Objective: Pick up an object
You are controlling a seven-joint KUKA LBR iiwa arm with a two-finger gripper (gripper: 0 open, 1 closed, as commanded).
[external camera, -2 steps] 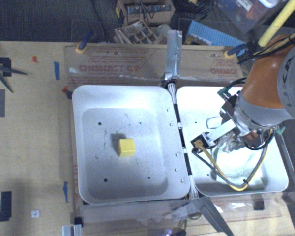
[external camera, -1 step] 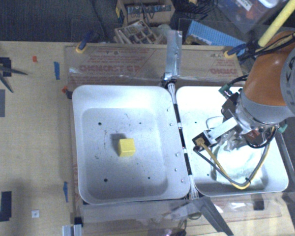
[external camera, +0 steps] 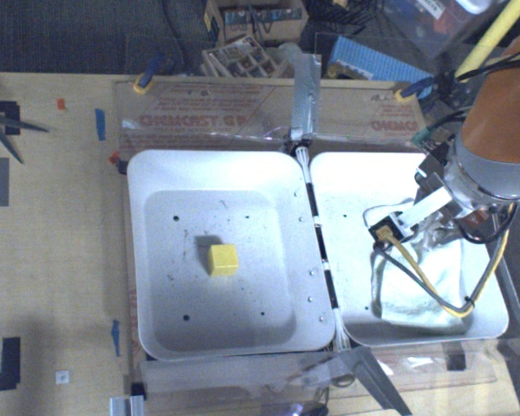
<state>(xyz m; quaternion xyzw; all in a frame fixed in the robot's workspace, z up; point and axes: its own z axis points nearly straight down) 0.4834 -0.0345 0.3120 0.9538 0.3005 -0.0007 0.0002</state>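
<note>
- Bench [external camera: 52,258]: I see a light wooden surface carrying two shallow white bins side by side, with flattened cardboard [external camera: 243,111] lying behind them.
- Left bin [external camera: 156,180]: I see a white tray with rounded corners and a grey, lightly speckled floor. Its right rim sits just beside the right bin, with a dark seam between the two.
- Right bin [external camera: 347,180]: I see a white tray of the same kind. The arm's wrist and its cables cover much of the floor on the right side.
- Arm [external camera: 498,137]: I see it entering from the right, with the orange band above a grey wrist section. The wrist hangs over the right bin, near its right wall.
- Cables [external camera: 416,276]: I see yellow and black leads looping down from the wrist across the right bin floor.
- Gripper [external camera: 433,232]: I see it below the wrist, over the middle-right part of the right bin. Brackets and cables clutter the view, so I cannot tell how far the pincer stands open, nor whether anything sits within it.
- Yellow block [external camera: 224,259]: I see the task's object, a small yellow cube, lying on the floor of the left bin, near the centre. It casts a short shadow up and to the left. It is well apart from the gripper, which is over the other bin.
- Blue markers [external camera: 100,125]: I see small blue pieces on the bench to the left of the bins.
</note>
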